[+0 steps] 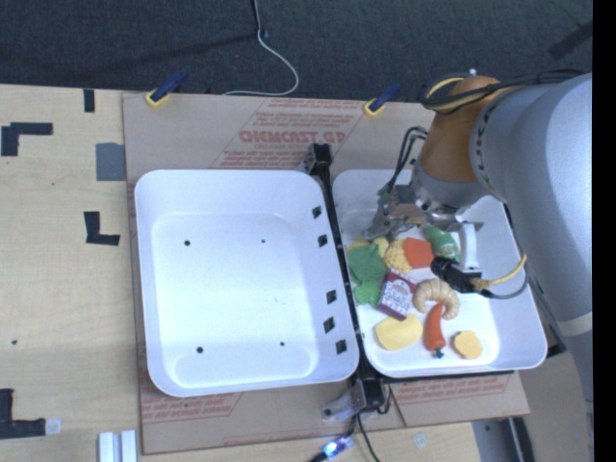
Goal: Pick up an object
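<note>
The right bin (510, 354) holds a heap of toy food: a green leafy piece (366, 266), a yellow corn piece (397, 254), an orange-red piece (418, 251), a purple-and-white packet (395, 296), a tan croissant shape (435, 292), a red chili (435, 327), a yellow lump (397, 333) and a small orange piece (468, 345). My gripper (393, 218) hangs low over the bin's upper left part, just above the corn and the green piece. The wrist hides its fingertips.
The left bin (159, 219) lies beside the right one, with a black clip rail (329, 258) between them. The arm's grey body (549, 181) covers the right bin's far right side. Both bins rest on a cardboard sheet (279, 133).
</note>
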Robot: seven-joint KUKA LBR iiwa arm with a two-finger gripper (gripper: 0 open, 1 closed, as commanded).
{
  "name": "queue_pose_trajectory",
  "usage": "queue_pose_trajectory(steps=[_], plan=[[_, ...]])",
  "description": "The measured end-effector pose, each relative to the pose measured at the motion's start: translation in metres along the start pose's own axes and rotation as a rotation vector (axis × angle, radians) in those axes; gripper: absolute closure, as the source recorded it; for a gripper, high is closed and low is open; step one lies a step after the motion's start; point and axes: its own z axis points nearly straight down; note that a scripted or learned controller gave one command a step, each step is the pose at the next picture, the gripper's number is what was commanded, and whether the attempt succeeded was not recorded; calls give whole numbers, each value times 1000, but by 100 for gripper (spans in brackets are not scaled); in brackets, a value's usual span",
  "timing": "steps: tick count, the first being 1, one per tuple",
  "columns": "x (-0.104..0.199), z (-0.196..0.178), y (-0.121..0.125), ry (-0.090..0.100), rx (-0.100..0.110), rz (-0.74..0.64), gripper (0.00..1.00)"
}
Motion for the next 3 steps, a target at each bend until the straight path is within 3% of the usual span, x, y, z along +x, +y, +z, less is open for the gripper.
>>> queue_pose_trajectory(steps=[1, 2, 3], plan=[[-10, -1, -48, 1, -1, 0, 100], [-9, -11, -47, 1, -1, -2, 100], [-7, -105, -43, 0, -3, -3, 100]])
